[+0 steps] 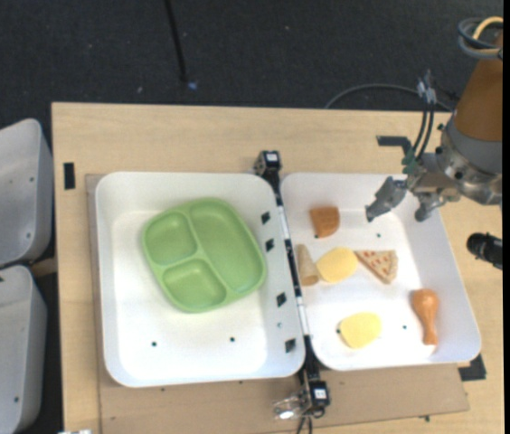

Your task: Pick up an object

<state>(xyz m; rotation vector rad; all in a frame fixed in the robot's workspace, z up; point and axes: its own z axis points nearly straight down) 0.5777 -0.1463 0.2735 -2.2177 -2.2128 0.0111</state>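
Camera view: pincer (406,202) spread wide, holding nothing, hovering over right bin (445,242) at far edge. Below in bin: brown chunk (325,221), pizza slice (378,264), yellow pieces (336,265), drumstick (426,313).

The bench (174,138) is pale tan wood; both bins are white, the left bin (128,351) and the right bin (445,328) alike; the divided plate (203,254) is light green all over; the small block (325,221) is orange-brown; the wedge (378,265) is tan with reddish speckles; two lumps (336,265) (360,330) are pale yellow; the drumstick (426,314) is orange; the arm's band (483,102) is orange above grey metal
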